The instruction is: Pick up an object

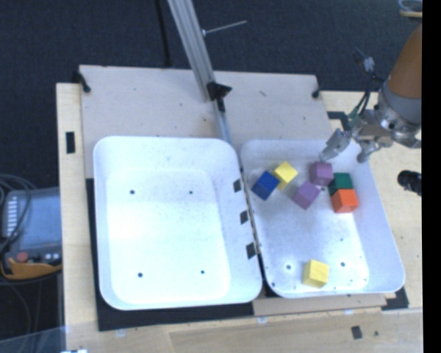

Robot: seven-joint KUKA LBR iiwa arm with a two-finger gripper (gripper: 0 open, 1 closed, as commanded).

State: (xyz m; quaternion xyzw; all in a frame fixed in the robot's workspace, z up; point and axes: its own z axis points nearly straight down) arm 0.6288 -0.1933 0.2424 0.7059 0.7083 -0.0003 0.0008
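- Gripper (349, 147) hovers over the right bin's (375, 271) far edge, jaws spread, holding nothing.
- Blocks cluster just below it; purple block (322, 173) sits nearest, likely target.

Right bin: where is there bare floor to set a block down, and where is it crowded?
In the right bin, bare floor runs across the middle, between the upper cluster and the lone yellow block near the front rim. Crowded: the back, where the blue block, yellow block, two purple blocks, green block and orange block bunch below the tool.
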